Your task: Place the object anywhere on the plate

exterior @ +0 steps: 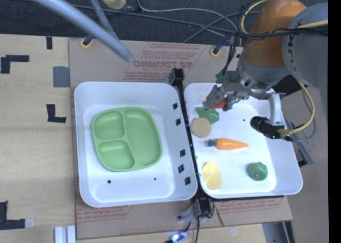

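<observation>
Counter: two white bins side by side.
Left bin point(85, 103): green plate point(127, 138), centre.
Right bin point(279, 180): carrot point(228, 144), centre.
Hand point(221, 100): far-left corner of right bin; grip state unclear.

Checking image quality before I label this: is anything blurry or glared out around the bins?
Camera view: even, soft light, no strong glare on the white bins; the grey bar at top left is blurred; the green plate and carrot are reasonably sharp.
</observation>
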